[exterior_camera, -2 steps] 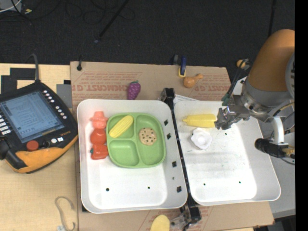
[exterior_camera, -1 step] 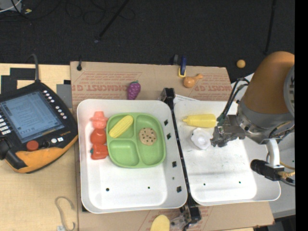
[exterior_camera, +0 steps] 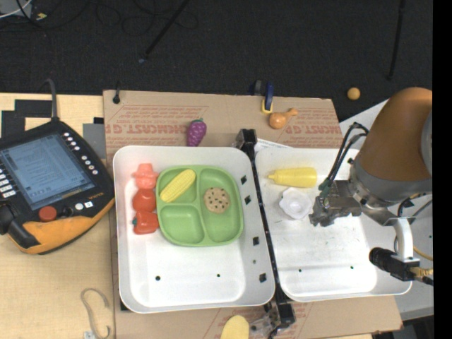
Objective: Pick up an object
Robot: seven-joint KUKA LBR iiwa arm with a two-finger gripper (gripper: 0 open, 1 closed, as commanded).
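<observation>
Two bins (exterior_camera: 187, 288): one green tray (exterior_camera: 200, 207), one yellow bottle (exterior_camera: 293, 177); hand (exterior_camera: 321, 214) state unclear.

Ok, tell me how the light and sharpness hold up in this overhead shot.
Camera view: light is even and soft; the white bins are bright but not blown out; the clear object beside the gripper washes into the bin floor; the background above the bench is dark; the whole frame is slightly soft, small detail smeared.
</observation>
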